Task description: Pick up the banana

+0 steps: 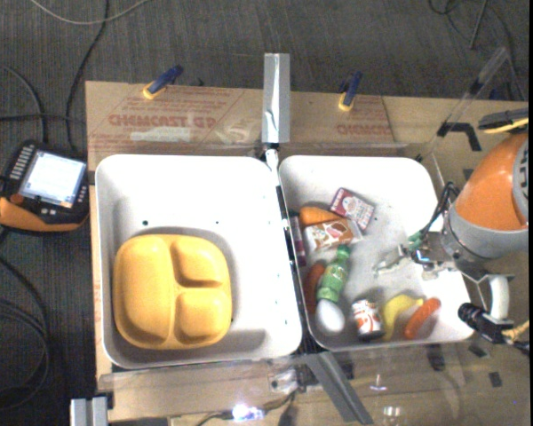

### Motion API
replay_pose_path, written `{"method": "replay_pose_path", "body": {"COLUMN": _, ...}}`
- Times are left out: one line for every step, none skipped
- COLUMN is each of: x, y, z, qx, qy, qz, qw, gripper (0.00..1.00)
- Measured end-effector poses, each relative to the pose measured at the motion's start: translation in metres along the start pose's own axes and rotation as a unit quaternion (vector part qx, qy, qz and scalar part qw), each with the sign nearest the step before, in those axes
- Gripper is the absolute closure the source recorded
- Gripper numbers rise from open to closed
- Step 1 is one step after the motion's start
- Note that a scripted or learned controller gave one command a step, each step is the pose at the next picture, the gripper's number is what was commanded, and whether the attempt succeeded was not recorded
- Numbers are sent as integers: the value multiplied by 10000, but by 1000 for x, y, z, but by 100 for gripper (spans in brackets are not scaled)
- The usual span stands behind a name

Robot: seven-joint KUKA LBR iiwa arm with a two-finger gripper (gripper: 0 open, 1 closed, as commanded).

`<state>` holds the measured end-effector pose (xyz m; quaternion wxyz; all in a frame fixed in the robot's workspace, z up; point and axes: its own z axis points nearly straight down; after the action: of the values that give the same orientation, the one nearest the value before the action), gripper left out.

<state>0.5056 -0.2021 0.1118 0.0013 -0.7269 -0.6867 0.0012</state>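
Observation:
The yellow banana (pixel 397 311) lies near the front edge of the right bin (pixel 426 177), between a small red and white can (pixel 366 318) and an orange-red pepper-like piece (pixel 422 318). My gripper (pixel 395 256) hangs over the bin's bare floor, a little behind the banana and apart from it. Its fingers are open with nothing between them. The grey arm with its orange band (pixel 497 193) reaches in from the right.
The right bin also holds a white egg (pixel 329 316), a green bottle (pixel 334 276), an orange carton (pixel 327 234), a red packet (pixel 352 208) and a carrot-like piece (pixel 315 214). A yellow divided plate (pixel 171 289) lies in the left bin (pixel 115 185).

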Motion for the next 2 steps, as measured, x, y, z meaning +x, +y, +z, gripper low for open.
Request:
{"method": "replay_pose_path", "body": {"x": 27, "y": -20, "z": 22, "qx": -85, "qy": -56, "qz": -106, "qw": 9999, "gripper": 0}}
{"method": "replay_pose_path", "body": {"x": 5, "y": -18, "z": 22, "qx": -74, "qy": -10, "qz": -174, "qw": 9998, "gripper": 0}}
